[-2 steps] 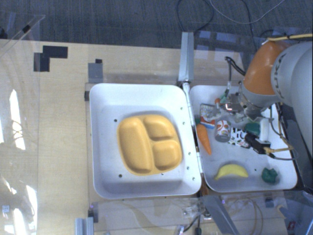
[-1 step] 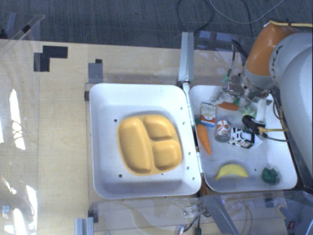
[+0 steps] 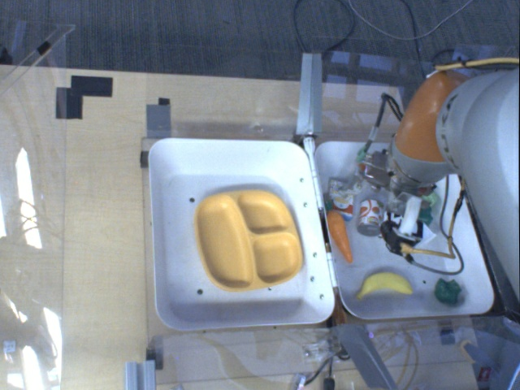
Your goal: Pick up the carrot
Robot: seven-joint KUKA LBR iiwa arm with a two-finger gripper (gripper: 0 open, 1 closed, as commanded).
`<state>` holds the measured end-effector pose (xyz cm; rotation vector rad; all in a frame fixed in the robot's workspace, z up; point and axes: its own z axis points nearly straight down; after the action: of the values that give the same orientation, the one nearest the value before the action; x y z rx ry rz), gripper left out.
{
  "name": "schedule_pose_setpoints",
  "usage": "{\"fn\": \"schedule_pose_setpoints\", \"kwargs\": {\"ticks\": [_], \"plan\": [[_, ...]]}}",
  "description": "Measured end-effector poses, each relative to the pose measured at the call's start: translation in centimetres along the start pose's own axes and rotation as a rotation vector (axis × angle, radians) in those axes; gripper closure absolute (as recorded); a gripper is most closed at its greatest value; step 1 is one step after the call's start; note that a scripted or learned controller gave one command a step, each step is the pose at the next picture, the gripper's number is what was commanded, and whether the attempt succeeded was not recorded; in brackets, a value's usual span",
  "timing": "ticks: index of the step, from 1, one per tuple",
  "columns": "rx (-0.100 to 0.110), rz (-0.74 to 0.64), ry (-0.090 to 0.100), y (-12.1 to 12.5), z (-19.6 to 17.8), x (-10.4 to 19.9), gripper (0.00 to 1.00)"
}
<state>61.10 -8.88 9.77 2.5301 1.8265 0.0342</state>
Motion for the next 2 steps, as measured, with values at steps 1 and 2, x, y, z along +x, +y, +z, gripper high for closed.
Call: {"fn": "schedule_pose_setpoints", "kwargs": {"ticks": [1, 2], "plan": [[-0.007, -0.003, 0.007, 0.2, -1.3, 0.4, 1.00], [0.022, 0.005, -0.004, 1.5, -9.7, 0.9, 1.00]]}}
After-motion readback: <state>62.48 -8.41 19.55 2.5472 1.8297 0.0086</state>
